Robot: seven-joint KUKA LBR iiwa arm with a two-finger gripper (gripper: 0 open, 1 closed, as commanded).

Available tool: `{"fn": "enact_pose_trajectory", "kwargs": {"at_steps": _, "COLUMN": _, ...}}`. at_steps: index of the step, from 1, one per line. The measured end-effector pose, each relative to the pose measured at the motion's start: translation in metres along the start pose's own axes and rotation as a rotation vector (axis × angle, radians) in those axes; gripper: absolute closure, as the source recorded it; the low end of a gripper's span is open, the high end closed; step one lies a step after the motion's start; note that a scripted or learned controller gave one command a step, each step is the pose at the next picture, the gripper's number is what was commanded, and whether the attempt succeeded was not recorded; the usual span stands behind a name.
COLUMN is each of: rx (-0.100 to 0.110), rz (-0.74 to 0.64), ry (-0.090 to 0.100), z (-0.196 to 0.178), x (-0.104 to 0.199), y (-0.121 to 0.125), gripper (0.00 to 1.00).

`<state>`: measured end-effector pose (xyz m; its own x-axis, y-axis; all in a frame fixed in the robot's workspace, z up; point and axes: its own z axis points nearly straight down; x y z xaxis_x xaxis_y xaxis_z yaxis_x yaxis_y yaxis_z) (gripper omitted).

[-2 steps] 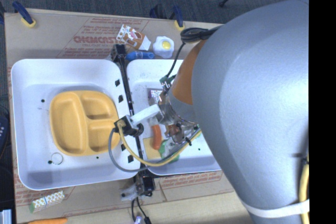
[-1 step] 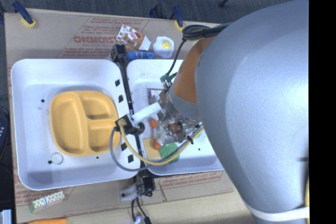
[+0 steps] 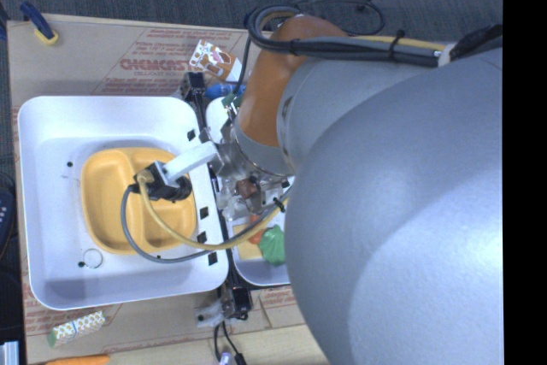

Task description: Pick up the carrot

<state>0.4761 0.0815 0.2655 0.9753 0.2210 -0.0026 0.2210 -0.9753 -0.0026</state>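
In the camera view, the small orange carrot with a green leafy top [image 3: 268,244] lies in the shallow white bin on the view's right [image 3: 256,274]. It is partly hidden under the grey arm [image 3: 393,209] and sits just beside the gripper [image 3: 244,192]. Whether the gripper is spread or closed cannot be told.

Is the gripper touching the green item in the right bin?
Cannot tell. In the camera view the gripper is close beside the green item, but the arm hides where they would meet.

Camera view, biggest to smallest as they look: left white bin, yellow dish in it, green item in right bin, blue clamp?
1. left white bin
2. yellow dish
3. green item, partly hidden by the arm, and blue clamp: these look alike, so unranked.
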Motion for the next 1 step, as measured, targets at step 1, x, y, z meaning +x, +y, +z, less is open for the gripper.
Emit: {"fn": "enact_pose_trajectory", "kwargs": {"at_steps": 1, "rx": 0.003, "rz": -0.211, "ry": -0.003, "z": 0.0023, "x": -0.0103, "y": 0.0444, "gripper": 1.00}}
